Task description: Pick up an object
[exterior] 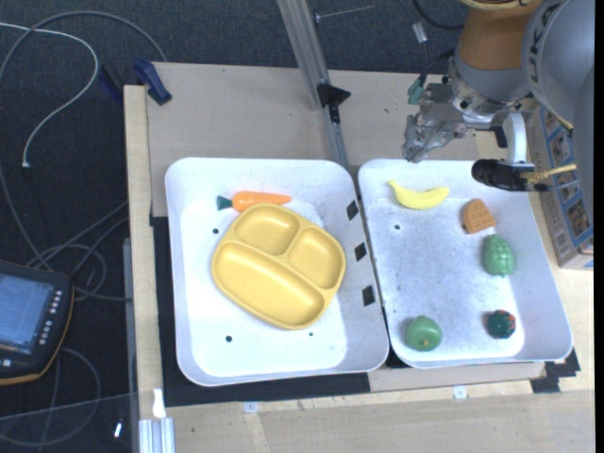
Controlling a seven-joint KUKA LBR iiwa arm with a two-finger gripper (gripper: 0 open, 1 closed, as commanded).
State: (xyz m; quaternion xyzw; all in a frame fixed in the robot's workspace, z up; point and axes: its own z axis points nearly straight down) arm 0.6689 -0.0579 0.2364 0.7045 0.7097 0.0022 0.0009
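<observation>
My gripper [416,149] hangs above the far rim of the right bin [453,347], just beyond a yellow banana [419,195], and holds nothing that I can see. In the same bin lie a brown waffle-like piece [478,217], a knobbly green fruit [497,256], a green apple [423,332] and a small dark green and red item [500,324]. The left bin [189,253] holds a yellow divided plate [277,265] with an orange carrot [259,199] behind it.
A slanted metal pole [307,45] rises behind the gap between the bins. Black clips [360,250] sit along the seam between them. Cables and a tablet [26,321] lie on the floor at the left.
</observation>
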